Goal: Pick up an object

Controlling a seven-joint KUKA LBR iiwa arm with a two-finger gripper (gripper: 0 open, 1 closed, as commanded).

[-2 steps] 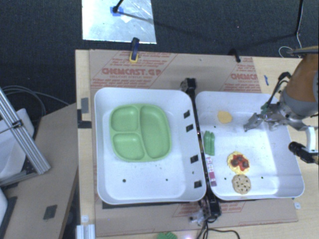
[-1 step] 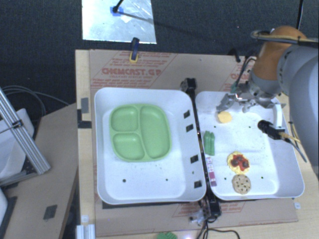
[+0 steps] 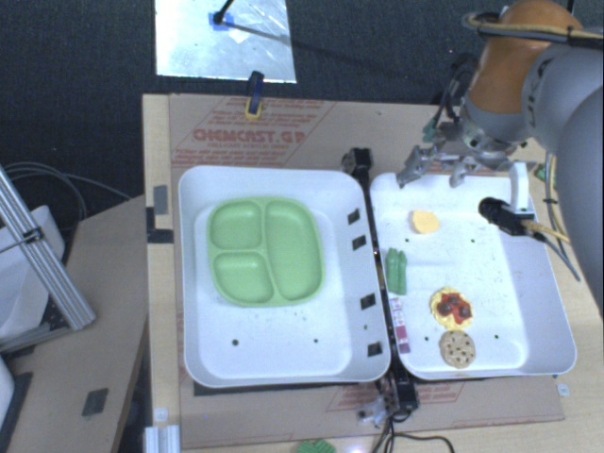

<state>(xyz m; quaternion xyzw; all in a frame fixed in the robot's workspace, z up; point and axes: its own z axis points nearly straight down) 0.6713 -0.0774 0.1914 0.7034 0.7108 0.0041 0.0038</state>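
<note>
I have the tool (image 3: 435, 166) hanging over the far edge of the right-hand shallow white bin (image 3: 543, 291), with nothing between its two metal fingers (image 3: 408, 175), which stand spread apart. The nearest candidate is the small yellow chip-like piece (image 3: 425, 222), lying flat in the bin just below the tool and apart from it. Further toward me along the bin's left wall lies a green pod-shaped toy (image 3: 395, 270); then a round piece with red topping, like a tiny pizza (image 3: 452, 306), and a brown speckled cookie (image 3: 458, 348) just beside it near the front edge.

I judge the yellow piece the sensible target: it needs the shortest travel and nothing crowds it. To do this well I would centre the fingers on either side of it, come straight down until the tips nearly meet the bin floor, and close gently, since a thin flat piece can easily slip out or get pushed aside.

The left-hand shallow white bin (image 3: 203, 347) holds a green three-compartment plastic tray (image 3: 265, 252). Both bins sit on a brown printed cardboard sheet (image 3: 250, 131) over the surface. Beyond it are dark carpet and a shiny foil-like square (image 3: 225, 26); an aluminium frame (image 3: 38, 262) stands at the left.
</note>
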